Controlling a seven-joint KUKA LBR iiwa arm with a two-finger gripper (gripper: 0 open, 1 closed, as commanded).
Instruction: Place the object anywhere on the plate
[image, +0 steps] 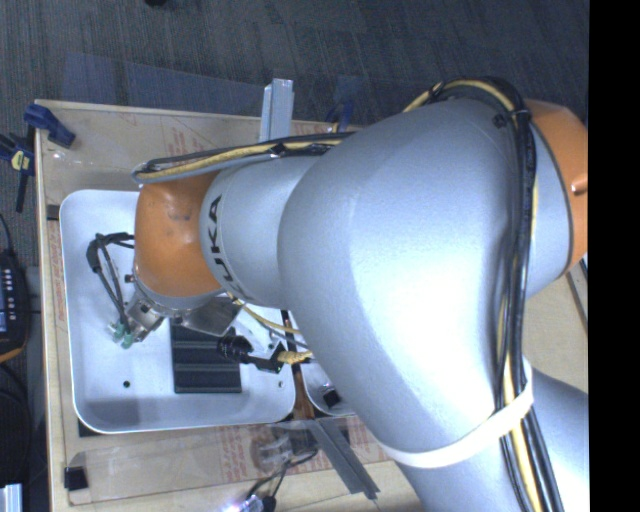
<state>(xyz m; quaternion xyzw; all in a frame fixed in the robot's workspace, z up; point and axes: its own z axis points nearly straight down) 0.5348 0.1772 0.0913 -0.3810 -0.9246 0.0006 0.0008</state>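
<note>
My grey arm (400, 290) reached in from the right and covered most of the scene, its orange band (170, 245) hanging over the left white bin (75, 300). Below the band my pincer (205, 360) showed as a dark ribbed block low over the bin floor, probably brought down there to work at something on the floor. I could not tell how its jaws stood, nor whether anything sat between them.

I could not make out the object I was meant to move; it may have been hidden beneath my wrist. A pale curved rim (325, 402) peeked out under my arm near the wall between the bins, and I judged this to be the plate's edge, in the right bin.

A small green-tipped fitting (125, 338) and looped black cables (105, 265) hung on the left of my wrist. The bin's left and front walls stood near, with bare floor between. The wooden table (150, 455) showed around the bin.
</note>
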